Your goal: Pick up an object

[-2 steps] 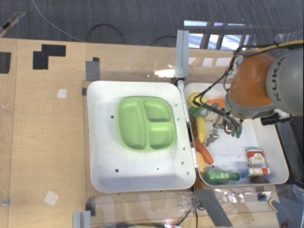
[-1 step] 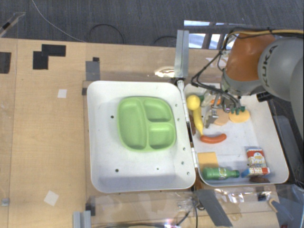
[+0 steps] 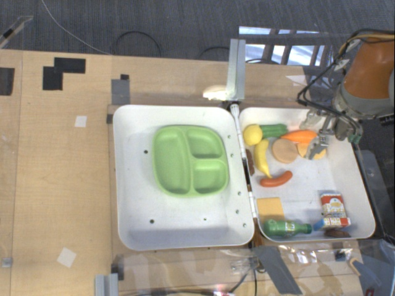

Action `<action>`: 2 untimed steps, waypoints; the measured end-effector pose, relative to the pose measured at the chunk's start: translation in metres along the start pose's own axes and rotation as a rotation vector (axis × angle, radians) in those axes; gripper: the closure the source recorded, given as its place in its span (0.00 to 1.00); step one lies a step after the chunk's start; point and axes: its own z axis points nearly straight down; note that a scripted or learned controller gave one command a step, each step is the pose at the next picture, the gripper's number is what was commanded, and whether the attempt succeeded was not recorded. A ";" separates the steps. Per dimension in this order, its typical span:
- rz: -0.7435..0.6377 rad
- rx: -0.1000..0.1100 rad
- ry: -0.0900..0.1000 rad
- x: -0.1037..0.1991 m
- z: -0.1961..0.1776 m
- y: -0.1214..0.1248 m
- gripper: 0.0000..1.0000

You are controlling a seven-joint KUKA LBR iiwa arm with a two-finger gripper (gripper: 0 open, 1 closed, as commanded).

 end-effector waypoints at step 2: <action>0.184 -0.005 0.002 0.092 0.042 0.071 0.00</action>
